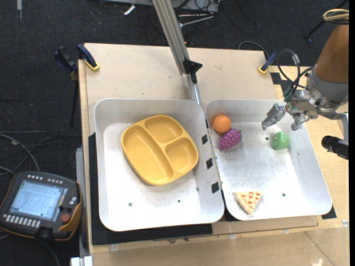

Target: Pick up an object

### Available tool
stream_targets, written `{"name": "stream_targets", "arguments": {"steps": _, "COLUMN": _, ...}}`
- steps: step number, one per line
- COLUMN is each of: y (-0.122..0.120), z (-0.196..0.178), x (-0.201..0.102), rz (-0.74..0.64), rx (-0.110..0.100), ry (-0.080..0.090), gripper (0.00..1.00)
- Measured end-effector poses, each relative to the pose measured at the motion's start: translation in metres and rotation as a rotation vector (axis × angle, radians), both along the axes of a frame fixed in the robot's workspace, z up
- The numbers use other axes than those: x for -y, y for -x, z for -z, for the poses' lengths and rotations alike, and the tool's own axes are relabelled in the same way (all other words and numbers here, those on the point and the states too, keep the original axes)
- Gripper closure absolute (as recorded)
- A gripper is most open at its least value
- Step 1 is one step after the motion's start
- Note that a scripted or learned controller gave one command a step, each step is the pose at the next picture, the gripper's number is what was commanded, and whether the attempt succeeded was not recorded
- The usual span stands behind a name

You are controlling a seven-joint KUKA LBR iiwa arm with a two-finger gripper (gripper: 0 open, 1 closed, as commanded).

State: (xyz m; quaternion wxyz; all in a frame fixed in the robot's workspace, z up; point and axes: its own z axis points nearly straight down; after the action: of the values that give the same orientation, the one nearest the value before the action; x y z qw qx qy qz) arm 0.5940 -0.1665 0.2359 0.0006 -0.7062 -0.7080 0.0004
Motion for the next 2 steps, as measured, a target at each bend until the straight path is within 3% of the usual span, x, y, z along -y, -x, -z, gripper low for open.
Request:
{"name": "stream_targets", "arguments": {"steps": 1, "y": 0.000, "z": 0.000, "x": 0.000, "rz": 0.000, "rx": 0.000, "ry": 0.000, "gripper": 0.00}}
{"name": "stream_targets", "arguments": {"steps": 2, "y": -0.004, "z": 0.058, "x": -0.009, "rz": -0.001, "rx": -0.004, "ry": -0.001, "gripper": 0.00}}
